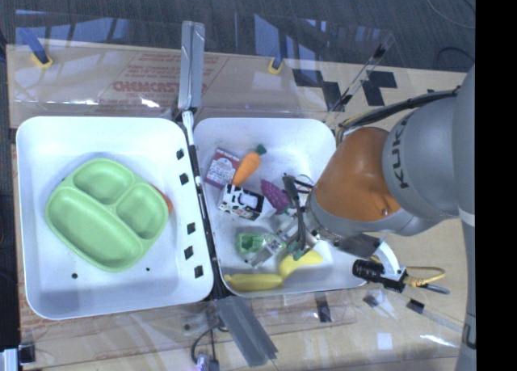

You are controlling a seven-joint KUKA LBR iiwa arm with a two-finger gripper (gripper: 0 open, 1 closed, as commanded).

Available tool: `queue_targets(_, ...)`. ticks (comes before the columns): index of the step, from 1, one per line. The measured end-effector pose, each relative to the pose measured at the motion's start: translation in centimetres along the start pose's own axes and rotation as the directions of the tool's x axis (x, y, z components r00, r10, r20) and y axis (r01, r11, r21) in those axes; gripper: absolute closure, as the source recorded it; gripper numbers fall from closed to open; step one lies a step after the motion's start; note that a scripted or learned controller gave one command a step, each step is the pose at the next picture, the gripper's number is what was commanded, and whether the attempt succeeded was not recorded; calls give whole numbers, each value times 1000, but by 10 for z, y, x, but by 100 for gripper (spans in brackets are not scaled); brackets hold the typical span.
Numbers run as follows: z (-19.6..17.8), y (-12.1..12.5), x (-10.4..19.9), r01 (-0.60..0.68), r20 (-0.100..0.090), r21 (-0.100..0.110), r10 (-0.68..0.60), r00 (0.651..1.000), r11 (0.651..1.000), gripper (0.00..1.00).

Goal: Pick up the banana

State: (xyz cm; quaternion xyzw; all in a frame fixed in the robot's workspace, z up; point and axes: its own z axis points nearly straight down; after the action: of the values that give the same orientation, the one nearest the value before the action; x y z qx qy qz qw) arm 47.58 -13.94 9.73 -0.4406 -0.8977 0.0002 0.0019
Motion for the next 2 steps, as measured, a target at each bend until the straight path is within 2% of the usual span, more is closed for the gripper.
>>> queue_targets(1, -87, 26, 32, 6, 3, -2, -6, 1000, 1000, 0)
queue_targets(2, -87, -18, -25, 244, 6, -1, -244, 970, 970, 0)
